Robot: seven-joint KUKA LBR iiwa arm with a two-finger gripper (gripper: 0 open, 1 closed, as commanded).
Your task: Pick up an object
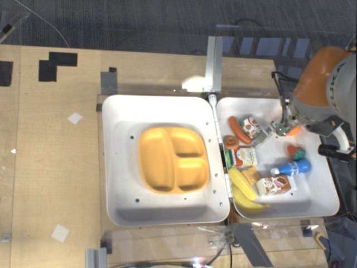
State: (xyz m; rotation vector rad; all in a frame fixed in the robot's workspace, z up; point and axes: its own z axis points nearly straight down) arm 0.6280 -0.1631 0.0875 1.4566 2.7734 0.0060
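A yellow divided tray (172, 159) sits in the left bin (120, 161), well to the left of the gripper (280, 128) and lower in view. In the right bin (321, 202), a hot dog (237, 129) and a small carton (249, 126) lie just left of the gripper. A red-and-white packet (245, 157), a banana (244, 190) and a juice box (274, 186) lie below and left of it. The gripper hangs low near the bin's far side, with something orange (293, 130) right beside its tip; whether it is closed or apart cannot be told. A blue bottle (293, 168) and a red-and-green toy (296, 150) lie below and slightly right.
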